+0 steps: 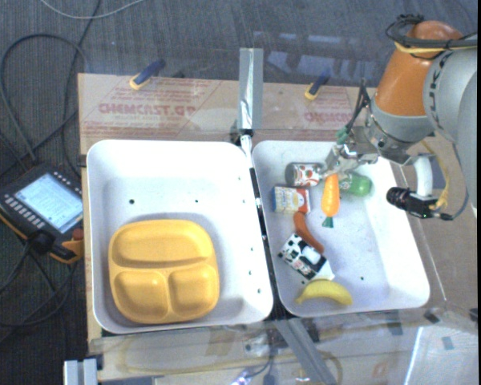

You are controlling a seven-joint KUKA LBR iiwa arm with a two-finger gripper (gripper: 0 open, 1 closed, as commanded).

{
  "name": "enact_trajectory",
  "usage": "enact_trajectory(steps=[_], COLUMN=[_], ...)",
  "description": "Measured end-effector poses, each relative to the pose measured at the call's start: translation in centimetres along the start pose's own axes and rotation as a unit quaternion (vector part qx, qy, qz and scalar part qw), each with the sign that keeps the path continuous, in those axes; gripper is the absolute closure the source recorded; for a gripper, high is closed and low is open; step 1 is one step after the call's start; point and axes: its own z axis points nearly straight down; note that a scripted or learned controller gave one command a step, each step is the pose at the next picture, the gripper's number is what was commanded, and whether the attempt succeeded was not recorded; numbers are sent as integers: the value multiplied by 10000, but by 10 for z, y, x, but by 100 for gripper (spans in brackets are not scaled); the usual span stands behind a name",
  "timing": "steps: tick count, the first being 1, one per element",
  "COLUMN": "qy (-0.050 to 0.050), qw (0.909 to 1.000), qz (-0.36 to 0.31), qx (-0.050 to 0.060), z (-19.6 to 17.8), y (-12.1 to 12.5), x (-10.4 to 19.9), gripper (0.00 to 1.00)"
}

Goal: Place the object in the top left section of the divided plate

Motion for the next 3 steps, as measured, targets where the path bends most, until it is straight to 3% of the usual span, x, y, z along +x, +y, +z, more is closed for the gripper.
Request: enact_trajectory(steps=[1,2,3], qy=[3,7,6], qw=[9995,9999,9999], qz=[-320,-135,121], qx=[-3,2,12], z=[-33,-51,-65], y=[-14,-32,-111], x=[72,162,219], gripper=[100,100,100])
